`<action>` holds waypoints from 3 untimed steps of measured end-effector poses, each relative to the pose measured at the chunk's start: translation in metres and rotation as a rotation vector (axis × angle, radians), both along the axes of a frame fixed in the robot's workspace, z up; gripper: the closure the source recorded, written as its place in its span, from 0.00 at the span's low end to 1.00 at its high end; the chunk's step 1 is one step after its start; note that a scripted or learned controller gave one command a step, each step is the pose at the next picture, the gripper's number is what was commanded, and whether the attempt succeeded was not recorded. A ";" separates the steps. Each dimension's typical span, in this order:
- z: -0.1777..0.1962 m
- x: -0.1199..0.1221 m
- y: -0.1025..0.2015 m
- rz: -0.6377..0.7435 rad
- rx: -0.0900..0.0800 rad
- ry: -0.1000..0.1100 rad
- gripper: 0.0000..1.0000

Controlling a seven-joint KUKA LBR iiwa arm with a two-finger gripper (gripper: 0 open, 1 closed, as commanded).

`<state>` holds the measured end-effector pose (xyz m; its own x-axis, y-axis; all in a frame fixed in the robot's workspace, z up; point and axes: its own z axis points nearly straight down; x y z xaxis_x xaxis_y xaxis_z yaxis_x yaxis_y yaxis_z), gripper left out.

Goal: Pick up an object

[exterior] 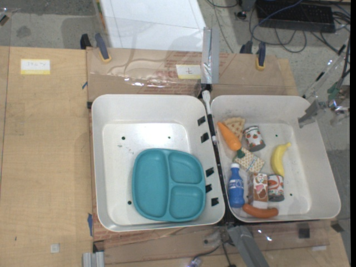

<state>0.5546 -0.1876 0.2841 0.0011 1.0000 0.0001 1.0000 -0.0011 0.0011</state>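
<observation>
Yellow banana (279, 158) curved, lying in right bin (328, 188) near red-white can (253, 138); gripper state: cannot tell.

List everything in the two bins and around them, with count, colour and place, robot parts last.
left bin: 1, white, left half of the bench
right bin: 1, white, beside the left bin
divided tray: 1, teal, three compartments, in the left bin toward its front
carrot: 1, orange, upper left of the right bin
waffle piece: 1, tan, just behind the carrot
banana: 1, yellow, right side of the right bin
bottle: 1, blue with a white cap, lower left of the right bin
sausage: 1, red-orange, front edge of the right bin
small cans: 3, red and white; one upper middle, two by the sausage
keyboard: 1, black, on the floor, top right
gripper: 1, grey, at the right bin's far right rim
</observation>
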 end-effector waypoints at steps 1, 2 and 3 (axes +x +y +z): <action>-0.179 -0.013 0.022 -0.011 0.000 -0.001 0.00; -0.170 -0.014 0.018 -0.020 -0.001 -0.002 1.00; -0.094 -0.013 0.046 -0.211 -0.001 0.000 1.00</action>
